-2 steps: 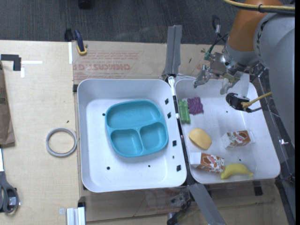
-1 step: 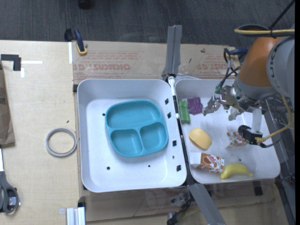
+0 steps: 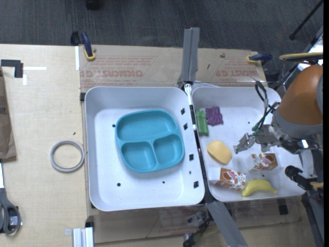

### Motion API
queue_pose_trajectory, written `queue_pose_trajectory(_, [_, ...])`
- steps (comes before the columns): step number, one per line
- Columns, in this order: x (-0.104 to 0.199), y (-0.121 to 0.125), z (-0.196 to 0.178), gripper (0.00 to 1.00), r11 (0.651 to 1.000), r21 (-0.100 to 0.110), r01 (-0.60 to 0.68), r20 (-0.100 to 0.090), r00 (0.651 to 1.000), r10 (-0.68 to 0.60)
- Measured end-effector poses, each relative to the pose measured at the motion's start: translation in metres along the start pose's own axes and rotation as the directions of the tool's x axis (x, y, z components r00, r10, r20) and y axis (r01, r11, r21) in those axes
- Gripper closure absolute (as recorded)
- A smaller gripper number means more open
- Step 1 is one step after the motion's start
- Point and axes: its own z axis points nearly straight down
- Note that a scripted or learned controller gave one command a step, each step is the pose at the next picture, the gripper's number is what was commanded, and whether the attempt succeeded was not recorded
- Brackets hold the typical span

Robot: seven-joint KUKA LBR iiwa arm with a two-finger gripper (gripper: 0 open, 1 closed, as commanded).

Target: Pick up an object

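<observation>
The right bin (image 3: pixel 236 99) holds several small items. A purple bunch of grapes (image 3: pixel 214 115) and a green piece (image 3: pixel 201 122) lie near its left wall. A yellow rounded piece (image 3: pixel 219 152) rests in the middle, with a red-and-white snack packet (image 3: pixel 231 178) and a yellow banana (image 3: pixel 258 188) by the front edge. Another small red-and-white packet (image 3: pixel 264 161) lies just below my gripper (image 3: pixel 254 147). The gripper hangs open over the bin's right half, right of the yellow piece, with nothing between its fingers.
A blue divided plate (image 3: pixel 149 140) lies in the left bin (image 3: pixel 103 179). On the bench to the left lie a grey ring (image 3: pixel 67 155), scissors (image 3: pixel 8 215) and a brown bag (image 3: pixel 6 122). A grey post (image 3: pixel 190 53) stands behind the bins.
</observation>
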Motion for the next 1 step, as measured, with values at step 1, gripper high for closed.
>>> queue_pose_trajectory(1, [-0.0638, -0.0102, 0.0236, 0.0, 0.968, -0.001, 0.253, -0.004, 0.968, -0.253])
